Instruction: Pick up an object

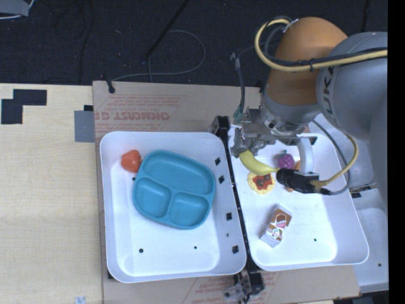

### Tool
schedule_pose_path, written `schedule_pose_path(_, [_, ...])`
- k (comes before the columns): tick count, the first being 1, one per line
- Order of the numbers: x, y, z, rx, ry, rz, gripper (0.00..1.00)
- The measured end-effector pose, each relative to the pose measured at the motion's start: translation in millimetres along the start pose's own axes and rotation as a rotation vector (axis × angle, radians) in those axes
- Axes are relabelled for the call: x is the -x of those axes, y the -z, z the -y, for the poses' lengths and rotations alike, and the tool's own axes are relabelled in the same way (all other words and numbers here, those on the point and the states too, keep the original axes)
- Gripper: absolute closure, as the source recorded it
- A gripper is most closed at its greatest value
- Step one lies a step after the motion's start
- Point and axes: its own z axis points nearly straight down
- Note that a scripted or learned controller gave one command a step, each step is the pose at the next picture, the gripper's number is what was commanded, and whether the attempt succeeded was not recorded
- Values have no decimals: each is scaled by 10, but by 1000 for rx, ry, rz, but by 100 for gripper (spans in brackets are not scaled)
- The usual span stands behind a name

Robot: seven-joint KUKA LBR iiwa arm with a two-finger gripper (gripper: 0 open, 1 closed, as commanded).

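Arm over the right bin [342,249], gripper [248,145] low at its far-left corner, just beside the banana [255,163]; grip state cannot be told. Risk: crowded banana, pizza slice [261,182] and purple item [286,161] may deflect a grasp, or the bin wall may block it.

Just below the grey pincer [248,143] lies a yellow banana [255,164], with a yellow and red toy [261,183] under it and a purple one [286,161] beside. A brown and white carton [276,227] sits lower. Left are a blue tray [173,189] and an orange-red ball [131,161].
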Motion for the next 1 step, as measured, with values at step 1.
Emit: schedule_pose_path(1, [-551,-150,-63,0,0,0,100])
